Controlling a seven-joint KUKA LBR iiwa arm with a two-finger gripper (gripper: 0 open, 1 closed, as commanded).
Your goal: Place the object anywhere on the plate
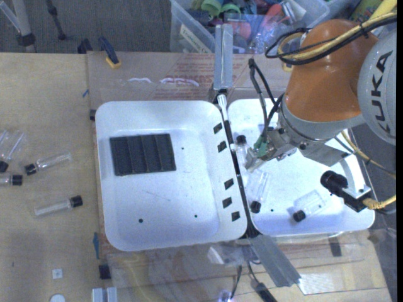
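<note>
Two white bins, with one black ribbed plate (143,153) in the left bin (176,212). In the right bin (330,226) I count two capped vials: near vial (310,203) by the front, second vial (259,186) just below the gripper (255,156). Can't tell if the pincer's apart or together, the wrist blocks it. Four loose vials (53,162) lie on the bench (44,93), the leftmost cut off.

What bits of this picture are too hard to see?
1. Camera view: the arm covers the back right of the right bin.
2. The gripper is blurry, so whether it holds anything is unclear.
3. The clear vial is see-through on white, so its outline is faint.
4. The toy box is cut off by the top edge.
</note>
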